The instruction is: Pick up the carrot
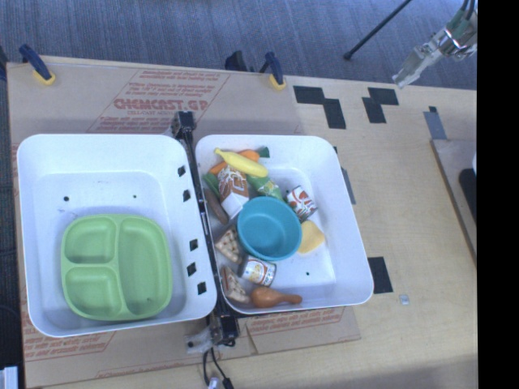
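Red print on the cardboard sheet (162, 96) beneath the bins reads "CHEMCAST GP" in large letters; the smaller red lines around it are too fine to read. Further red print along the sheet's front edge is illegible. Labels on the small cans (258, 273) in the right bin (345, 217) cannot be read.

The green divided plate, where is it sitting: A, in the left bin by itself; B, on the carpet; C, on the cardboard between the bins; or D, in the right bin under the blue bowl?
A: the green divided plate lies alone on the floor of the left bin, while the blue bowl sits among the toy food in the right bin.
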`<state>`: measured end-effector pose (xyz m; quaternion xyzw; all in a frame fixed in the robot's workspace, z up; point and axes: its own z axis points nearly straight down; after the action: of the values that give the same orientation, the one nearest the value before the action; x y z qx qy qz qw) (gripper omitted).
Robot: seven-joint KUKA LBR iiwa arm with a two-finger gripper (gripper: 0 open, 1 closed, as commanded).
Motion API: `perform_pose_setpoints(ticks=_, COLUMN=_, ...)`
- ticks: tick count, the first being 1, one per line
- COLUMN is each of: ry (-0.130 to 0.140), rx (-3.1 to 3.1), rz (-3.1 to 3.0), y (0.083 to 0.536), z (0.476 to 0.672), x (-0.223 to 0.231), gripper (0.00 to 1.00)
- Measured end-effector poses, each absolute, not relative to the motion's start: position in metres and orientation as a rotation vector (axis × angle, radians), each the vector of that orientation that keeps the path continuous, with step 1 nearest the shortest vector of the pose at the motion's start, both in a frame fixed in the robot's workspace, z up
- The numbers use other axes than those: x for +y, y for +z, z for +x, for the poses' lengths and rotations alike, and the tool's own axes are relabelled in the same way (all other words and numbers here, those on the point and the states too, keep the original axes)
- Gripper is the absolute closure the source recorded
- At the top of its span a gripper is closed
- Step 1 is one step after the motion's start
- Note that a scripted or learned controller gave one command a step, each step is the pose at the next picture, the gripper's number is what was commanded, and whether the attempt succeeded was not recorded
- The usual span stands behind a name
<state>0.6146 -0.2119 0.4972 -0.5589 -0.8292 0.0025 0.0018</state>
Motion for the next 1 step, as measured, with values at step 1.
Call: perform_pose_setpoints(ticks=1, ry=0.003, rx=-2.787, rz=-1.466, y=0.5455, z=0.6065, x=-0.2095, gripper=1.00)
